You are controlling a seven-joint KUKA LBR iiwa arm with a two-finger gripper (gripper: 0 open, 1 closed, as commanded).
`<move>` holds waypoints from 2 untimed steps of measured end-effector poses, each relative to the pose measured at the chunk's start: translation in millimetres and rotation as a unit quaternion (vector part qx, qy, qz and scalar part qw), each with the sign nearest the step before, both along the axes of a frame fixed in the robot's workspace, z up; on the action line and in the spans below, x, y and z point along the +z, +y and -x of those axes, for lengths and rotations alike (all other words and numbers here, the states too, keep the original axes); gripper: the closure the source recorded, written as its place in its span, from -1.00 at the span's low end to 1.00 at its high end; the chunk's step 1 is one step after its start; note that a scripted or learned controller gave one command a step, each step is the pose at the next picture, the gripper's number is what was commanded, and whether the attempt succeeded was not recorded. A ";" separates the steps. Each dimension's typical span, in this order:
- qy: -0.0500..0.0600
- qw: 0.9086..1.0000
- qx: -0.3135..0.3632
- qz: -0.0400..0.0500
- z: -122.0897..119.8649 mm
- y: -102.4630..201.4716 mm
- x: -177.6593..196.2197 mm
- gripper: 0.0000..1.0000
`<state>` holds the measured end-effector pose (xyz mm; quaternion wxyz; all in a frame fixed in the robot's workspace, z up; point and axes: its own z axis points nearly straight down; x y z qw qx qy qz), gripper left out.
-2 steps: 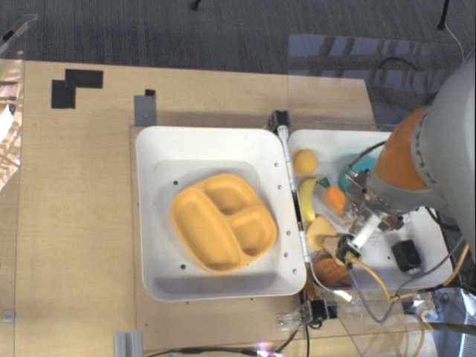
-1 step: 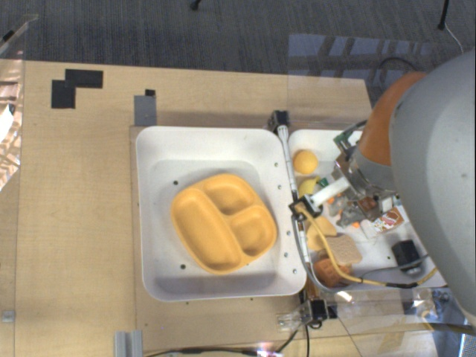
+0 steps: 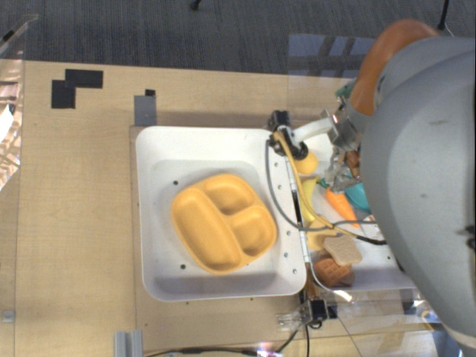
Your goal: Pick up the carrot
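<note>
Just below the gripper, toward the near edge of the right bin: the carrot, orange, lying flat at a slant, thick end nearest the gripper and tip pointing away. Very close under it, but whether touching or merely overlapped cannot be told. Nothing seen lifted or clamped. How far open the gripper stands: cannot tell, with the tool mostly hidden by the grey arm and its orange band.

Right beside the carrot, on the arm's side of the gripper: a teal object, partly covered. To the gripper's left, close by: a yellow item, long, stretching toward the near edge. Farther below the gripper, past the carrot: a slice of bread leaning over a brown rounded thing.

Left of the gripper, along the wall between the bins: a black cable, looping. Well off to the gripper's left, in the left bin: a yellow divided plate, flat on the floor, three compartments facing up. Far beyond that, on the wooden bench: black tape marks.
</note>
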<state>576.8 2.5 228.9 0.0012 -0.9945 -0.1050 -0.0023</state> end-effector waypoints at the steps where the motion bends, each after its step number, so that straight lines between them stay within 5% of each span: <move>1: 0.001 1.000 0.000 0.001 0.5 -0.7 -0.6 -1.00; 2: 0.004 1.000 0.000 0.000 30.7 11.4 -46.0 -1.00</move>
